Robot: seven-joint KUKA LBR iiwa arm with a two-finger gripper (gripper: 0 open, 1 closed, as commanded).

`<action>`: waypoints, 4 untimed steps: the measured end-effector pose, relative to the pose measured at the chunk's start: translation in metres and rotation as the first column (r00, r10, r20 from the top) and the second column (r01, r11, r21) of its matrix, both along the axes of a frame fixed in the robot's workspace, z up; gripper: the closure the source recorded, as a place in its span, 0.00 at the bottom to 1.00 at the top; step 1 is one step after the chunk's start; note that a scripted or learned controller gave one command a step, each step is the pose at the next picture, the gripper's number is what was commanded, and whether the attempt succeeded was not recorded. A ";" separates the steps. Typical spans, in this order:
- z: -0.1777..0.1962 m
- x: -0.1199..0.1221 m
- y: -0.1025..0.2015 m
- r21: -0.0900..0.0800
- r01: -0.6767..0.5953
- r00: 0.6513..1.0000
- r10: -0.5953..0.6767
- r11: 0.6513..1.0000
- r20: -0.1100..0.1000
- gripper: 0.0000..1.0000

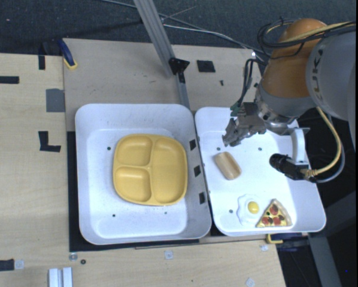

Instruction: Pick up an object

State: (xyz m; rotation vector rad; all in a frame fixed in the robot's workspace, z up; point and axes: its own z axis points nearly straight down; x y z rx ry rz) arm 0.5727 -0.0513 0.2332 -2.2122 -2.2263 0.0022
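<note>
Gripper (231,137) is hanging over the right bin (210,124), up near its far-left part, and honestly can't tell how the tips are set, too dark and bunched up from this angle. Nothing visibly caught in it. Using the bread roll (227,165) as the anchor: gripper sits just beyond it, close but apart as far as I can see. Fried egg (248,208) lies nearer the camera than the roll, and the pizza slice (274,214) is right beside the egg, on the side away from the left bin (89,160). Across the divider from the roll, yellow tray (150,169) with 3 compartments fills that left bin's middle.
</note>
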 end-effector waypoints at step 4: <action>0.005 -0.023 0.150 -0.002 0.003 1.000 -0.003 1.000 0.001 0.00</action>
